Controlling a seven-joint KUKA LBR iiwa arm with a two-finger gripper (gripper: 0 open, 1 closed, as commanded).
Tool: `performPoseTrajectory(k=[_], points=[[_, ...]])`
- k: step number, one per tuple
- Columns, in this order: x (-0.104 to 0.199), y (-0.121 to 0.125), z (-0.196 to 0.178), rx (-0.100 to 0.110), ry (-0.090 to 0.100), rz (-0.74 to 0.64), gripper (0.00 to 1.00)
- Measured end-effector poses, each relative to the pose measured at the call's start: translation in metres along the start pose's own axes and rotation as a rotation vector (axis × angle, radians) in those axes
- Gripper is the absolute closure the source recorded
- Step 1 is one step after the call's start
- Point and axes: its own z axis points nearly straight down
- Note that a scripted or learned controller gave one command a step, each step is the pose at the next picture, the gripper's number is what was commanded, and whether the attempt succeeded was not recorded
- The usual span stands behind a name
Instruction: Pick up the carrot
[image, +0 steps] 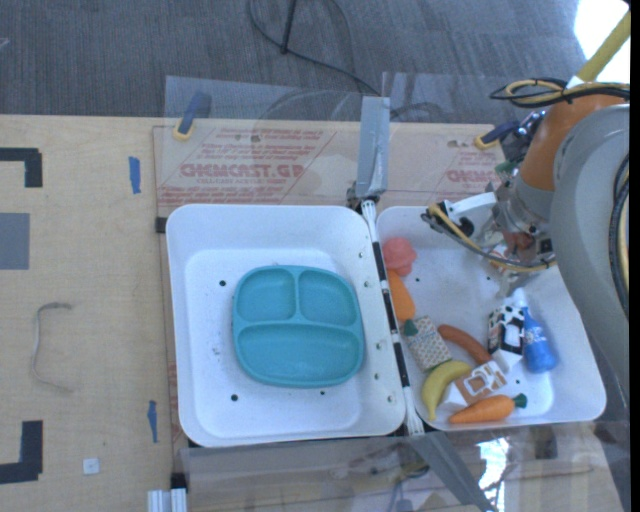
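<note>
The carrot (483, 408), orange with a green top, lies on its side near the front edge of the right bin (575, 395), next to a banana (440, 385) and a small white and brown box (487, 378). My gripper (514, 250) hangs over the back right part of this bin, well behind the carrot and apart from it. Cables and the wrist hide its tip.
A second orange piece (400, 295) rests along the right bin's left wall below a pink item (398, 254). A sausage (463, 342), a waffle piece (428, 343), a black and white toy (508, 328) and a blue bottle (538, 348) lie nearby. The left bin (195, 260) holds a teal divided plate (297, 325).
</note>
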Motion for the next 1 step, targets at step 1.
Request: performPoseTrajectory(k=[1], points=[[-0.0076, 0.0423, -0.0019, 0.006, -0.002, 0.004, 0.0]])
